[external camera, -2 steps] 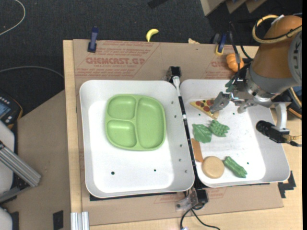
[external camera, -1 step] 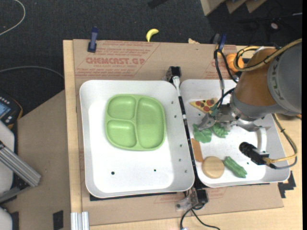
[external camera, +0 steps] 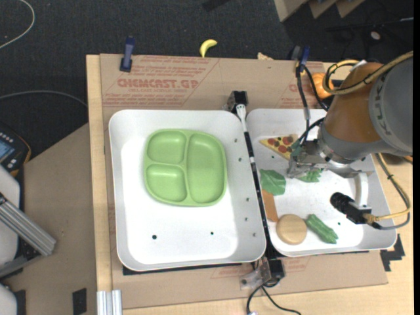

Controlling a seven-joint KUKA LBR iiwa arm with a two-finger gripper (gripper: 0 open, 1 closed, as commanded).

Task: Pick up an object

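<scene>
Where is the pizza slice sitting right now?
The pizza slice lies in the right bin, near its upper left corner, just left of the gripper and above a green leafy piece.

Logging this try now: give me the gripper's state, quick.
Gripper: low in the right bin, over a green piece beside the pizza slice. Open, shut or holding: cannot be told from this view.

I see: pale green three-section plastic plate [external camera: 185, 167] in white left bin [external camera: 131, 228]; red-yellow toy pizza slice [external camera: 279, 144], tan round bun [external camera: 291, 229], white right bin [external camera: 374, 238].
</scene>
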